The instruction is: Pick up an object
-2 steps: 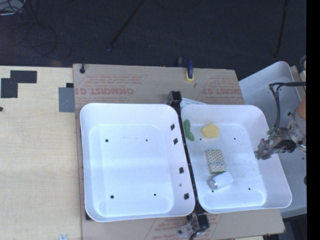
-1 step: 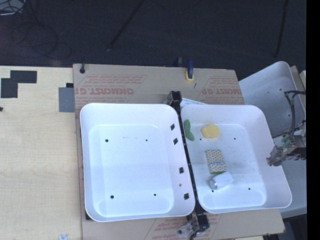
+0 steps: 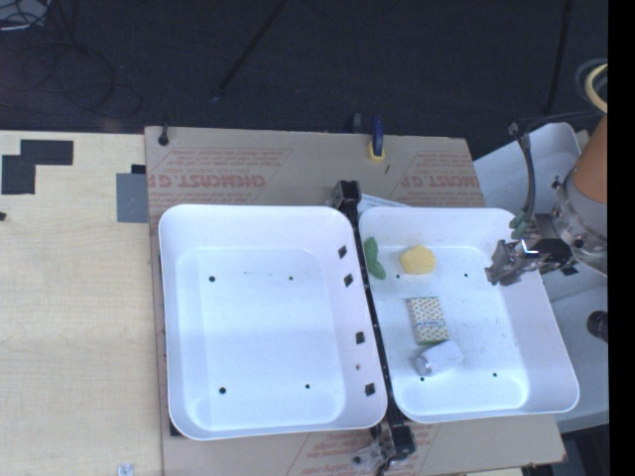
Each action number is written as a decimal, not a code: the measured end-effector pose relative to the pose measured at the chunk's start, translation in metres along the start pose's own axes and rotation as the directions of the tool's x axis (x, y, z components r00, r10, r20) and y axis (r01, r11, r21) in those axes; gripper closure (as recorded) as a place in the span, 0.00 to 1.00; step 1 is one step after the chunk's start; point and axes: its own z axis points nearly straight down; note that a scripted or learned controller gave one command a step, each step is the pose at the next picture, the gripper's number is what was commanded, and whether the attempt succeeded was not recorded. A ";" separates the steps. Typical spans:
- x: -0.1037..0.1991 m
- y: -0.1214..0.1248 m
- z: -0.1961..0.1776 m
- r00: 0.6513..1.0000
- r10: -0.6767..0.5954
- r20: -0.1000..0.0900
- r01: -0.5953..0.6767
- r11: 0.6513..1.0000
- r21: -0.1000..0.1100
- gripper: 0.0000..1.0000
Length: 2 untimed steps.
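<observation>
Reaching in from the right, the grey arm (image 3: 585, 206) brings its gripper (image 3: 508, 264) over the right bin (image 3: 536, 365), close to that bin's right-hand wall and toward its far side. Nothing can be seen between the gripper's ends, and whether they are parted or closed cannot be told at this size.

All the loose things lie in the right bin. A yellow rounded object (image 3: 418, 260) sits in the far half of that bin, well apart from the gripper and to its left. A green object (image 3: 374, 259) lies just beside the yellow one, against the bin's left wall. Nearer the middle of the bin rests a small patterned box (image 3: 428, 318), slightly turned. Just beyond it toward the bin's near edge lies a grey-white object (image 3: 439, 357), close to the box and possibly touching its corner; that cannot be told.

The left bin (image 3: 184, 385) stands against the right bin's left wall, the two joined by a line of black clips (image 3: 349, 282). Both bins rest on a cardboard sheet (image 3: 258, 172) printed with red lettering, which extends behind the right bin and past its near edge.
</observation>
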 end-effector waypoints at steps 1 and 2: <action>0.063 -0.041 0.005 1.000 0.006 -0.001 -0.006 1.000 0.011 1.00; 0.098 0.038 -0.020 1.000 0.005 0.002 -0.005 1.000 0.001 1.00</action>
